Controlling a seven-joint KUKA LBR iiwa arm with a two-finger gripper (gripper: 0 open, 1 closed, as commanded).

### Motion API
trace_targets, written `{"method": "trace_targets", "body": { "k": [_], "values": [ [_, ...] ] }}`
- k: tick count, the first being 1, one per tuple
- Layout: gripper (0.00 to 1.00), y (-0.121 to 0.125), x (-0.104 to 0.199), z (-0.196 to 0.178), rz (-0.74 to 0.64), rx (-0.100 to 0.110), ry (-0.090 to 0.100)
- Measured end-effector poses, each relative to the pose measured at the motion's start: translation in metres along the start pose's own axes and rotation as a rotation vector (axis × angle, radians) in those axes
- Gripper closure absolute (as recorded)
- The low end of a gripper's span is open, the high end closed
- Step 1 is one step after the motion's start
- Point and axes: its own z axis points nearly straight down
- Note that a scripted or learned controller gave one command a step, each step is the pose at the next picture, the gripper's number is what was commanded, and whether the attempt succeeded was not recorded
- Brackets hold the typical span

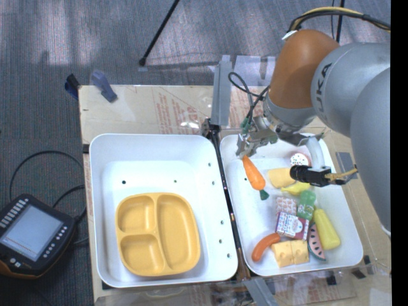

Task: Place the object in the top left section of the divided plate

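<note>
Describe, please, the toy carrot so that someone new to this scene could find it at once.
Start at the right-hand white bin, the one crowded with toy food. Near its upper left, just below the gripper, lies the carrot, apart from the main pile. It is the tapered orange piece with a small green stem at its lower end, unlike the curved orange-red sausage near the bin's lower edge.

Two bins side by side on the bench. Left bin [102, 152] holds the divided plate [157, 234], lying toward its near side. Right bin [352, 247] holds the toys: carrot [254, 174] at the far left part, just below my gripper [250, 143]; sausage [264, 247] near the front, cheese block [289, 253] just right of it, watermelon slice [316, 242] right of that. A tablet [29, 233] lies on the floor, left of the bench.
</note>
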Motion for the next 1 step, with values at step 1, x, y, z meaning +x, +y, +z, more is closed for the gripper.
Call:
{"method": "trace_targets", "body": {
  "k": [1],
  "values": [
    [0.00,0.0000,0.0000,-0.0001,0.000,0.000,0.000]
  ]
}}
